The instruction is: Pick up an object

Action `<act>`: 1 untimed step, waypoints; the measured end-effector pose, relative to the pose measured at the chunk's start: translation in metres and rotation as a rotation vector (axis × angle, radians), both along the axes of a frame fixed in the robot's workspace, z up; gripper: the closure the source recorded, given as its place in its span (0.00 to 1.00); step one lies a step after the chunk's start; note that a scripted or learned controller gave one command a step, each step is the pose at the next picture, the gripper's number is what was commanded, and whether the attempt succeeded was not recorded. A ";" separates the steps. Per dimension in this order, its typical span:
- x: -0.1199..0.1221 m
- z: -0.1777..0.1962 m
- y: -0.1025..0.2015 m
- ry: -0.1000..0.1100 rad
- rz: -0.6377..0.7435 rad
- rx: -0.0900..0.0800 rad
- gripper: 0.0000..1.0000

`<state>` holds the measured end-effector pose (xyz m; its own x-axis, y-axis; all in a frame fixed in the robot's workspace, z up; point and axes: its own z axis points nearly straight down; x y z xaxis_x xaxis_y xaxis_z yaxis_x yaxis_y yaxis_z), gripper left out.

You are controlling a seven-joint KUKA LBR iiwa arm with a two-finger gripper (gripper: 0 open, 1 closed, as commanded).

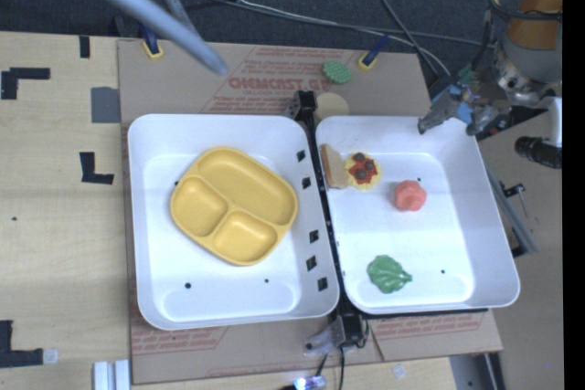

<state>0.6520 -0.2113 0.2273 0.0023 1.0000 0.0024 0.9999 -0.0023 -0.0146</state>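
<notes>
White right-hand bin [475, 196] carries a red ball [410, 195], green lump [388, 274] and pizza slice [356, 170]; jaws [454, 112] hang above its far corner, state unclear, so approach remains: descend over one.

Divided plate [234, 205] in left bin [151, 292]; three food pieces in right bin [489, 274].

arm [530, 5] — cut off by right edge | pincer [452, 110] — finger gap too small to tell
</notes>
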 end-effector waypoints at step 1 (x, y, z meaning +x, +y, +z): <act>0.003 0.009 0.001 -0.014 0.004 -0.003 0.00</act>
<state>0.6549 -0.2108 0.2362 -0.0012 1.0000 -0.0009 1.0000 0.0012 -0.0010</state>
